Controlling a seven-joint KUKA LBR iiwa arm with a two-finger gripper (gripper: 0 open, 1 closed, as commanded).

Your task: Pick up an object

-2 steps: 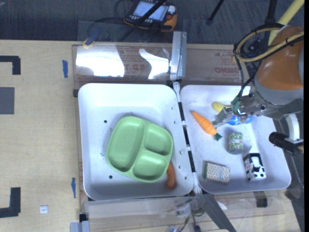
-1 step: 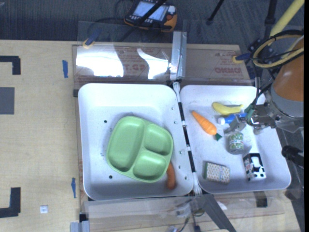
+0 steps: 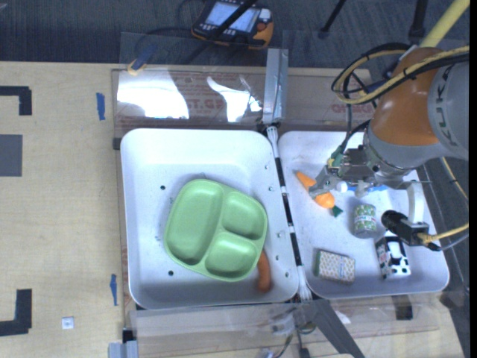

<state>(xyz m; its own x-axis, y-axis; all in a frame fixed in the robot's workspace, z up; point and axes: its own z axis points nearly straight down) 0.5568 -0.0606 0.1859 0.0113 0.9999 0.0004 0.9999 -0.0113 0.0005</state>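
Gripper [image 3: 328, 187] sat low in the right bin [image 3: 432, 274], right over the carrot [image 3: 314, 189]; couldn't tell its state or whether it had the carrot. Just right of the carrot: can [image 3: 364, 219]. Below the can: sponge [image 3: 335, 266]. Right of the sponge: cow toy [image 3: 393, 258]. Left bin [image 3: 141, 200] held a green plate [image 3: 215, 228], sausage [image 3: 263, 271] at its lower right edge.

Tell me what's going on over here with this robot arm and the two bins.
The KUKA arm reaches in from the right, its tool low over the right bin, right at some small orange pieces. Whether it has hold of one can't be told. Nearby lie a small round tin, a speckled sponge and a black-and-white toy. The left bin holds a green divided plate with an orange carrot-like piece beside it.
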